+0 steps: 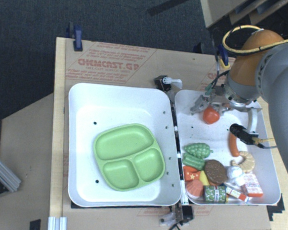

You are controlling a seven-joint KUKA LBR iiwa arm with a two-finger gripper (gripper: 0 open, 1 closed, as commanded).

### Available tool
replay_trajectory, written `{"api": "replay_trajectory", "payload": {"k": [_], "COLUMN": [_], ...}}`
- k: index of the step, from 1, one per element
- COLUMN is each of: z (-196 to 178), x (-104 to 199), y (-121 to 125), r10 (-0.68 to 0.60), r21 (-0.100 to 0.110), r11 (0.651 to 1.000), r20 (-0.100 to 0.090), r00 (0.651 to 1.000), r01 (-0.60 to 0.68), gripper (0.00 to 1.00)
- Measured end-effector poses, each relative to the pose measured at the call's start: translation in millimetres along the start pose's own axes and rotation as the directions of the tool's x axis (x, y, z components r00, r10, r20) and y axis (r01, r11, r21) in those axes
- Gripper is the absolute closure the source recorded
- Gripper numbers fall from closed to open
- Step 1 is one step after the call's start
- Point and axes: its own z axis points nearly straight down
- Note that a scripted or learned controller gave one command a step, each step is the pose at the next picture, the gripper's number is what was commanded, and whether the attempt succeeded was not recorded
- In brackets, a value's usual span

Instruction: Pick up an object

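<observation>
My gripper (212, 107) hangs over the far end of the right bin (273, 188), at the end of the grey arm with its orange band. Its fingers (199, 105) stand spread apart, open. A small red tomato (211, 116) lies right under them on the bin floor, roughly between the tips but not clamped. Nearer the front of the same bin lie an orange sausage (233, 143), a green bumpy vegetable (197, 150), a brown round patty (215, 172), a green can (214, 194) and a small red-and-white carton (253, 187).
The left bin (84, 112) holds a green divided plate (128, 155). The toys crowd the near half of the right bin, while white floor shows around the tomato. A black clip (163, 81) sits at the far end of the rim between the bins.
</observation>
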Motion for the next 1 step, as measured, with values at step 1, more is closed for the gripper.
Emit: {"api": "replay_trajectory", "payload": {"k": [1], "z": [-11.8], "x": [-5.6], "y": [-0.9], "r10": [0.006], "r21": [-0.002], "r11": [1.0], "r20": [0.004], "r00": [1.0], "r01": [-0.006], "gripper": [1.0]}}
